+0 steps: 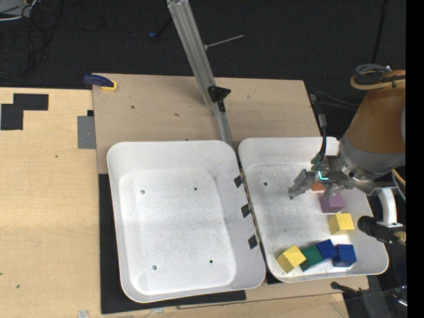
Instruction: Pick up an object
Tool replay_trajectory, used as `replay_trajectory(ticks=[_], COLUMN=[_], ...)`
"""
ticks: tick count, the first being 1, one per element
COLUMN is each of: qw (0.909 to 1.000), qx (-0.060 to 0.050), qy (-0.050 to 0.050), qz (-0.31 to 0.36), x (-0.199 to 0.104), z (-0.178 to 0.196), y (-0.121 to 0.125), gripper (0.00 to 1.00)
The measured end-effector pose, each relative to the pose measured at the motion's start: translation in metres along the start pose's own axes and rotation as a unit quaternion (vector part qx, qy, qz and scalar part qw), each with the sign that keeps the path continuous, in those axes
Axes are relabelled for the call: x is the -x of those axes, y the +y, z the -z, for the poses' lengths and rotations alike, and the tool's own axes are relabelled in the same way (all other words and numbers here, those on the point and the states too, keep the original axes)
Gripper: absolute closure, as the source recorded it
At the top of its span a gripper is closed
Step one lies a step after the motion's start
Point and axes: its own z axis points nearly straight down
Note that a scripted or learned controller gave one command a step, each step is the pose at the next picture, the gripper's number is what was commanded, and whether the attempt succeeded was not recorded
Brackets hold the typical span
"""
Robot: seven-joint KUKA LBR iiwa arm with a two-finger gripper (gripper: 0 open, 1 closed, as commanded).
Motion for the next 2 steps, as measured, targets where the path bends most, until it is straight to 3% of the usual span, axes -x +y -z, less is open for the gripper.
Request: replay_trajectory(ticks=[1,2], qw=[1.0,1.0], qx=[0.002,-0.001], qy=[0.0,0.0], qz=[-0.002,-0.001], x=[0.002,0.011], z=[0.002,-0.055], y=[0.001,-0.001], gripper=[0.0,0.0])
